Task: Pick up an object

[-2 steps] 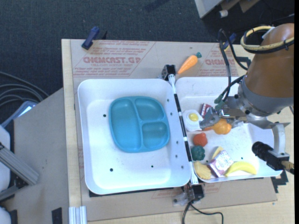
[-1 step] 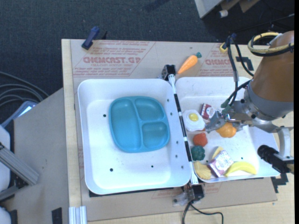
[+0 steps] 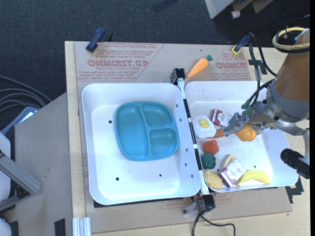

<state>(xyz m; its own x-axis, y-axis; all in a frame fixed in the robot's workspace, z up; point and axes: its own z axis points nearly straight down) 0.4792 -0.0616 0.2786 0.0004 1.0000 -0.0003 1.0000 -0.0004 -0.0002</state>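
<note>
My gripper (image 3: pixel 235 125) hangs low over the middle of the right bin (image 3: pixel 275 146), reaching in from the right. An orange ball-like fruit (image 3: pixel 247 133) lies right under and beside it, partly covered by the gripper; whether they touch I cannot tell. Just left of the gripper are a toy fried egg (image 3: pixel 203 126) and a red packet (image 3: pixel 220 117). Below it lie a red tomato (image 3: pixel 210 145) and a green broccoli piece (image 3: pixel 208 160). Near the front rim rest a banana (image 3: pixel 256 178), a wrapped packet (image 3: pixel 233 170) and a tan cracker (image 3: pixel 213 180).
The left bin (image 3: pixel 98 166) holds a blue divided plate (image 3: pixel 146 130). A toy carrot (image 3: pixel 198 67) lies on the board behind the bins. Black clips (image 3: pixel 178 74) join the bins at the shared rim. The arm's grey body (image 3: pixel 290 107) covers the right bin's right edge.
</note>
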